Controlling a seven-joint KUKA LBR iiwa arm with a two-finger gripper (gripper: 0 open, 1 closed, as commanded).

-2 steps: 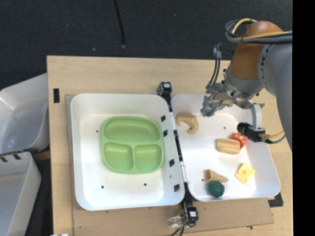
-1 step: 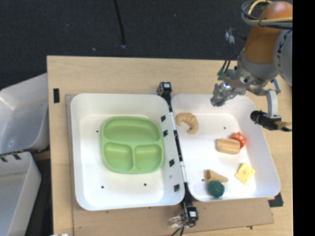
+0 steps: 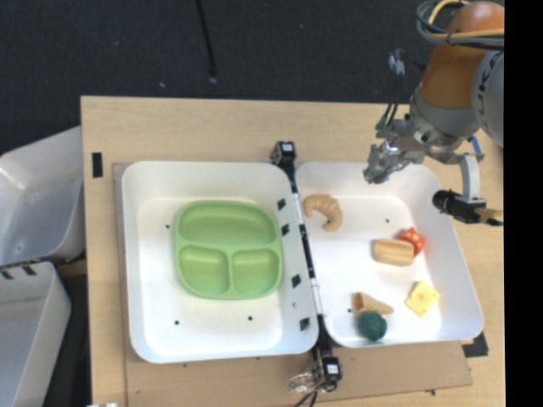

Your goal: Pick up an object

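The right bin [image 3: 339,316] holds several small items. A tan croissant [image 3: 324,210] lies near its left wall. A pale bread roll [image 3: 393,252] sits mid-bin with a red piece [image 3: 411,240] touching its right end. A yellow cheese wedge [image 3: 422,298] lies toward the front right. A dark green ball [image 3: 371,326] rests at the front beside a small tan cone [image 3: 368,303]. My gripper [image 3: 377,170] hangs above the bin's back edge, apart from all of them, with nothing seen in it.
The left bin [image 3: 144,312] holds a green divided tray [image 3: 227,248]. A metal divider with clips [image 3: 299,244] runs between the bins. Bare wooden bench [image 3: 212,130] lies behind them, and a white container [image 3: 38,202] stands off the bench's left side.
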